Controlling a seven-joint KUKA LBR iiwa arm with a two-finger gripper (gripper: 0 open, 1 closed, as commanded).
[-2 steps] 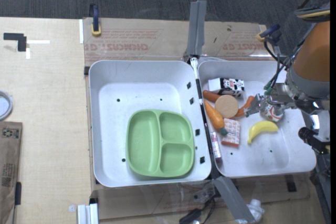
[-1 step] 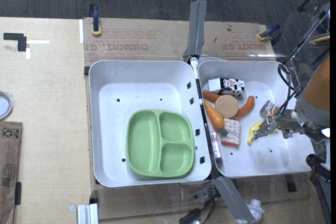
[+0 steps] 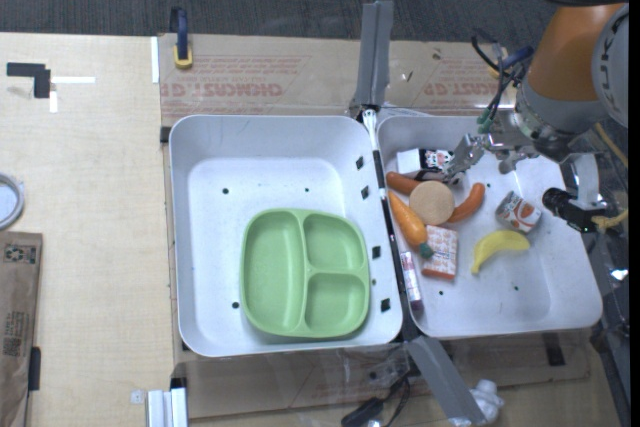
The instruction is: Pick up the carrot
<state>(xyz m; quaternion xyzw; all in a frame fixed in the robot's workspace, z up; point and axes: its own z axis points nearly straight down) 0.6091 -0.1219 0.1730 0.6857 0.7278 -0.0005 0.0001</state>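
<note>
The carrot (image 3: 407,220) is orange with a green tip and lies at a slant along the left wall of the right bin (image 3: 520,300). A tan round disc (image 3: 432,202) touches its upper right side. My gripper (image 3: 463,158) hangs over the back of the right bin, up and to the right of the carrot and apart from it. It sits just above a curved orange-red sausage (image 3: 468,203). I see nothing held in it.
The right bin also holds a banana (image 3: 498,248), a small red-and-white carton (image 3: 517,212), a red packet (image 3: 441,251) and a white-and-black card (image 3: 424,160). A green divided plate (image 3: 305,272) lies in the left bin (image 3: 200,215). The arm (image 3: 570,65) comes in from the right.
</note>
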